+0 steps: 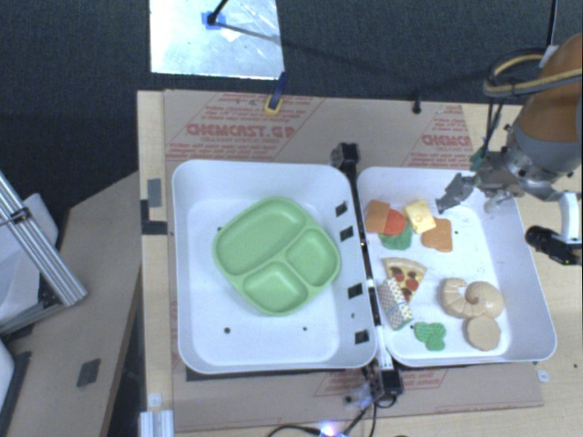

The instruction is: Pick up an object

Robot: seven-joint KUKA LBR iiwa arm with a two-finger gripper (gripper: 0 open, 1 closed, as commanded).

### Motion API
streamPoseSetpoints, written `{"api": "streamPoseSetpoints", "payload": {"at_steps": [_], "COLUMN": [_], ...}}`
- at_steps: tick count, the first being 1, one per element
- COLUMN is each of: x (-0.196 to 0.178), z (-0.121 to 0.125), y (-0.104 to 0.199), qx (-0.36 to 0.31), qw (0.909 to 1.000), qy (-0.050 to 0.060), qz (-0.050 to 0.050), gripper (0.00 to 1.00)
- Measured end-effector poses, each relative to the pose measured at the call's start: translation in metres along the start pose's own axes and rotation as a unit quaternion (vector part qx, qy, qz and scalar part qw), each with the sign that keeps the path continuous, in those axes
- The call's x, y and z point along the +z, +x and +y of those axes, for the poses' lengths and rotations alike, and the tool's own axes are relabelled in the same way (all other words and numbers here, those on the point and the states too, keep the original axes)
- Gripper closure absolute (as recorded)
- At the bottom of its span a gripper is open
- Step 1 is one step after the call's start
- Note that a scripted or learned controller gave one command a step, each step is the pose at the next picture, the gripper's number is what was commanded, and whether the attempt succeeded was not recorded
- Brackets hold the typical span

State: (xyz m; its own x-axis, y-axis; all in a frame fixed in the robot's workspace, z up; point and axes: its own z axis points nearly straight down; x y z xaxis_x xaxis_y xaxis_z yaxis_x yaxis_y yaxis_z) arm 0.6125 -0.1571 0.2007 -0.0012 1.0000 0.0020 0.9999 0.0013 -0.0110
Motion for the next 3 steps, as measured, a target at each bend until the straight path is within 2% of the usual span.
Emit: {"api": "streamPoseSetpoints", "payload": {"at_steps": [1,3], "x": [-0.007,0.113], "z": [0.003,-0.006], "y": [0.0,0.007], "qx": [-0.001,0.0], "qw": [1.0,1.0], "qy": [-0.006,-0.004], "qz": [-0.001,-0.001], "gripper": [0.0,0.0]}}
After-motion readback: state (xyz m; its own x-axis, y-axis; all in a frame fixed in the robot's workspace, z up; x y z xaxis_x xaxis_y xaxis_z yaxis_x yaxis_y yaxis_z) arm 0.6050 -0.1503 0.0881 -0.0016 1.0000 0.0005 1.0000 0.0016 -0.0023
